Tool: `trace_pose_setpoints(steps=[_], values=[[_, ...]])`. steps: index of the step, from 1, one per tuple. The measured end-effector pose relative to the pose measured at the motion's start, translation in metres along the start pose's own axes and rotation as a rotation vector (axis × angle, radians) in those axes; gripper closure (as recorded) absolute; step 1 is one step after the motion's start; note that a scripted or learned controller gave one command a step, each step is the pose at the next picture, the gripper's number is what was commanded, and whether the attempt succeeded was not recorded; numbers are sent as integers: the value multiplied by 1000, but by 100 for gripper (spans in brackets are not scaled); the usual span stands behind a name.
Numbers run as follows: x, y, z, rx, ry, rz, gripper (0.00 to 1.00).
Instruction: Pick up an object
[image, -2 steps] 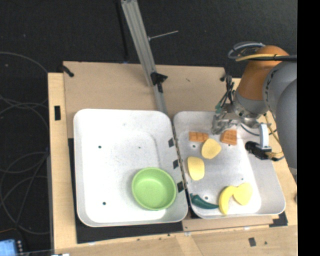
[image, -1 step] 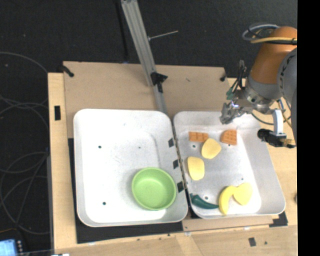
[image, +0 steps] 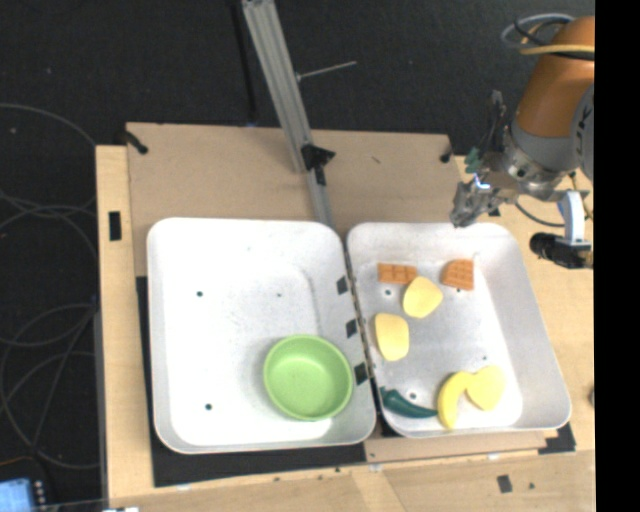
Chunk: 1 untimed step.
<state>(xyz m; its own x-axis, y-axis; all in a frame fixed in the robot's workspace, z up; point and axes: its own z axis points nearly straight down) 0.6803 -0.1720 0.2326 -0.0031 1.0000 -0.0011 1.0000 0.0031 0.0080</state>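
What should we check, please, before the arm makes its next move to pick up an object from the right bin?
1. Pincer free of any object: ok, nothing is seen in it.
2. Pincer over a target: not ok, it hangs at the right bin's far rim.
3. Targets in the bin: ok, orange block lies nearest.
4. Orange block apart from yellow piece: ok.
5. Pincer opening: cannot tell.

Two shallow white bins, left (image: 200, 260) & right (image: 520, 300), sit side by side on a tan bench (image: 220, 170). A grey metal pole (image: 285, 90) slants up behind them; black cables (image: 40, 260) trail at left.
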Motion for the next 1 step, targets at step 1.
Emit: trace_pose_setpoints(steps=[1], values=[[-1, 2, -52, 0, 0, 0, 100]])
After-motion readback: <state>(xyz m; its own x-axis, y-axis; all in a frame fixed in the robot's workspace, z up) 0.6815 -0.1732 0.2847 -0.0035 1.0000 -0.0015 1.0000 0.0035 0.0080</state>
